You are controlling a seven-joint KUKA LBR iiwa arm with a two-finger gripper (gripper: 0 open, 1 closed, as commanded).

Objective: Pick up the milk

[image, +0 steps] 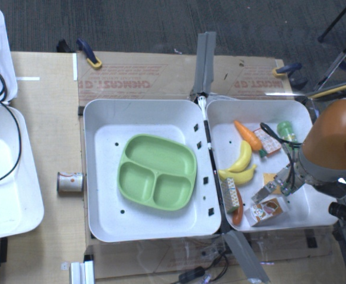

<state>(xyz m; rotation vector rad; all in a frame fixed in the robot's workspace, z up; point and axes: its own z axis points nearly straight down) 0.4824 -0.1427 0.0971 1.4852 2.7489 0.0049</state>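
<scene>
Milk (266,210) just below fingers (277,186), apart.

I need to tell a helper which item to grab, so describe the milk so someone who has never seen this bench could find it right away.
Look at the right bin, the one crowded with toy food, not the one holding the green plate. Go to its front edge, just below the gripper. The milk is the small white carton lying there with a brown picture on its face, boxy unlike the bananas and carrot behind it.

Red mirrored print on cardboard sheet (178,76), wording unclear
</scene>
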